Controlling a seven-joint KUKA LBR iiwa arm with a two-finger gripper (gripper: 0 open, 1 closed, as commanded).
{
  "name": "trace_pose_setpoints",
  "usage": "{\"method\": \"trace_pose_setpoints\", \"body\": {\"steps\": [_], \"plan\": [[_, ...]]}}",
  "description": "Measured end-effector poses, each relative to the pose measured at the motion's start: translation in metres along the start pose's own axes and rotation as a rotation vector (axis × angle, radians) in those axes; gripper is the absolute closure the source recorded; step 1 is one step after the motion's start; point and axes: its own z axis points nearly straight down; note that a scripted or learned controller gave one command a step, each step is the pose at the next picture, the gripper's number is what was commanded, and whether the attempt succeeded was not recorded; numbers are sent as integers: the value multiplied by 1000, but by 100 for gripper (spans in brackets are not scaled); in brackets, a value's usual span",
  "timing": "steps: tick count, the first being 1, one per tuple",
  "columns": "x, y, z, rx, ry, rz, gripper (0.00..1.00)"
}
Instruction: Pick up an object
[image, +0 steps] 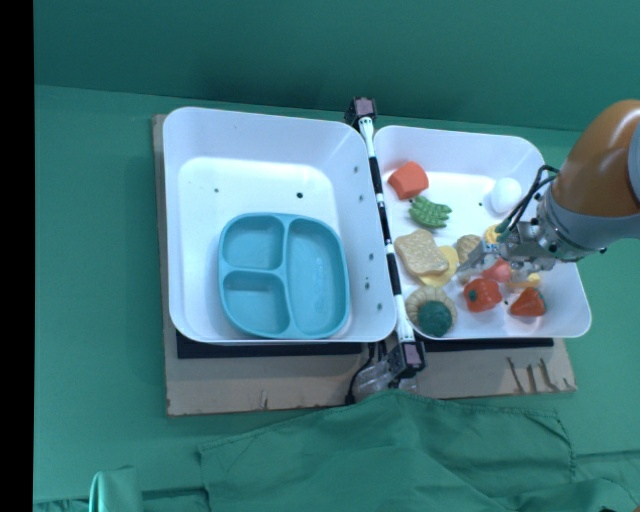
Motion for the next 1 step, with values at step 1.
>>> {"method": "trace_pose_setpoints", "body": {"steps": [1], "plan": [[-2,3,17,-8,-1,0,0]]}}
